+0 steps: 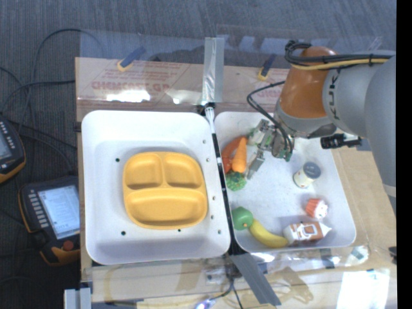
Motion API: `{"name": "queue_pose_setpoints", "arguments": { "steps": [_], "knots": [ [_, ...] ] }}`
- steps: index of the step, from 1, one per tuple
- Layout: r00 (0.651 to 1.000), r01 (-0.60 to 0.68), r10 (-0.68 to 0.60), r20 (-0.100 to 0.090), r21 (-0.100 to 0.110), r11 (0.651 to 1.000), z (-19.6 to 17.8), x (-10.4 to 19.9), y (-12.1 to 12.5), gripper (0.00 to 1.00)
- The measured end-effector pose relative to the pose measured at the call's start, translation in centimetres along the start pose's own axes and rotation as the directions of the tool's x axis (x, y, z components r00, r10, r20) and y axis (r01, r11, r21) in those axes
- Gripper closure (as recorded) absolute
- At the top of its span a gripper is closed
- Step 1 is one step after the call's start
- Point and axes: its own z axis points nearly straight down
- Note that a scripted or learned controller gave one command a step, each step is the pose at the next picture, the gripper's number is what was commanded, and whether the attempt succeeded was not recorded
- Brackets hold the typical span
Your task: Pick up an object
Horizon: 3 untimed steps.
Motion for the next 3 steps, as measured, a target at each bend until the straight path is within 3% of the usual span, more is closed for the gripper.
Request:
{"name": "queue_pose_setpoints", "arguments": {
  "steps": [1, 2, 3],
  "knots": [
    [0.986, -0.169, 0.169, 0.007, 0.000, 0.986, -0.2, 1.3, -1.0, 0.00],
    [0.946, -0.321, 0.321, -0.037, 0.025, 0.947, 0.2, -2.5, -0.2, 0.00],
    [0.848, -0.529, 0.529, -0.034, 0.020, 0.849, 0.3, -2.5, -0.1, 0.00]
  ]
}}
